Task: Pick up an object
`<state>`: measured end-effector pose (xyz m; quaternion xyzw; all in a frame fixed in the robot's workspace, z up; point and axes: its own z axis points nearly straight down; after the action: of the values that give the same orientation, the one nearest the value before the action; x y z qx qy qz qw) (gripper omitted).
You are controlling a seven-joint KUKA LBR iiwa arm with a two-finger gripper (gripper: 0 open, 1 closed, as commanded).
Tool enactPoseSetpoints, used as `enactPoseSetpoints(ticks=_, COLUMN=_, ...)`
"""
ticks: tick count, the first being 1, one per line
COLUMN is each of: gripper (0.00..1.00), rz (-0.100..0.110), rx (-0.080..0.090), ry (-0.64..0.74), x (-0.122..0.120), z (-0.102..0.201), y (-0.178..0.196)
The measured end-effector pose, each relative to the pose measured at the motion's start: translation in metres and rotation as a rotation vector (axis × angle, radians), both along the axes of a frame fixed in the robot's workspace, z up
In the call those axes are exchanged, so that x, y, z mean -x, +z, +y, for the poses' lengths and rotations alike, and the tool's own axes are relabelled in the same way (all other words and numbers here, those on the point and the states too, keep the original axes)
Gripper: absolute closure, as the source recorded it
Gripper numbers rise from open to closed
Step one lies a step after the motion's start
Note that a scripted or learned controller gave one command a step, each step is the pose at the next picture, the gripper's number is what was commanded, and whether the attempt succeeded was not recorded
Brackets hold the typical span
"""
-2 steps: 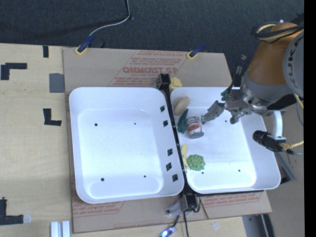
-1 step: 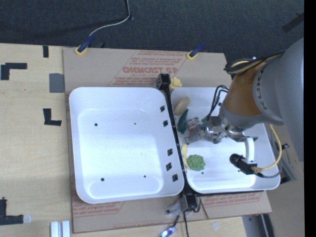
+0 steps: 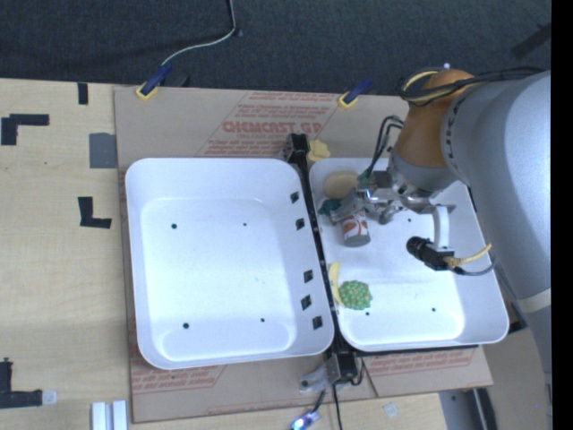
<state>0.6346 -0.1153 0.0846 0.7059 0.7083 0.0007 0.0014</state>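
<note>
So we've got the arm (image 3: 488,141) coming in from the right, with its gripper (image 3: 374,197) down in the right bin (image 3: 448,316), near that bin's far left corner. Honestly we can't tell how the jaws stand from up here. Just below the gripper sits a small red-and-white can (image 3: 355,230), next to something teal (image 3: 332,210). A tan round object (image 3: 339,184) lies by the far edge, and a green bumpy ball (image 3: 354,295) sits near the left wall. The left bin (image 3: 215,330) sits alongside on the worktop (image 3: 54,267).
</note>
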Motion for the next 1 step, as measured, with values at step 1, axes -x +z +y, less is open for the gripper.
enactPoseSetpoints(ticks=1, gripper=0.00, rz=0.006, rx=0.001, ry=0.001, x=-0.0341, z=0.0161, y=-0.0004)
